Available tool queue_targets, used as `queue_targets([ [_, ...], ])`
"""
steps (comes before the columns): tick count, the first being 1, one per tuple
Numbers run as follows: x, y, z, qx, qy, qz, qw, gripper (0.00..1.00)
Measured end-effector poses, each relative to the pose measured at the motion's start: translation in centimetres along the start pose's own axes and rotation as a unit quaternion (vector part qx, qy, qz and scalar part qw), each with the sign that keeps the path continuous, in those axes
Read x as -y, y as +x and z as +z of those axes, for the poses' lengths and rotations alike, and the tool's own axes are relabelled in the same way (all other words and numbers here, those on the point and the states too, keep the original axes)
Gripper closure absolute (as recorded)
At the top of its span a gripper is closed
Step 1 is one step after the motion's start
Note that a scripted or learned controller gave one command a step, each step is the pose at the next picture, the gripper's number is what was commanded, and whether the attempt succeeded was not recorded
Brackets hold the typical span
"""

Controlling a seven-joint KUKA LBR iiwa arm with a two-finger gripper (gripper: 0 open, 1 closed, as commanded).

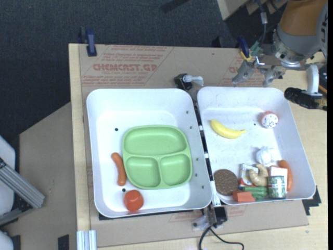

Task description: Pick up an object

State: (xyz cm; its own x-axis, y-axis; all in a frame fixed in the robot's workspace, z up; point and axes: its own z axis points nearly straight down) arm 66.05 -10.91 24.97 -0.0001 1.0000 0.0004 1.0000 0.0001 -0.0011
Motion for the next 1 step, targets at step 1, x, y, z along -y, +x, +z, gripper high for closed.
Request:
queue_targets([
  [1,1.77,4.03,2.94,-0.001,0.002,-0.002,1.0000,0.00],
])
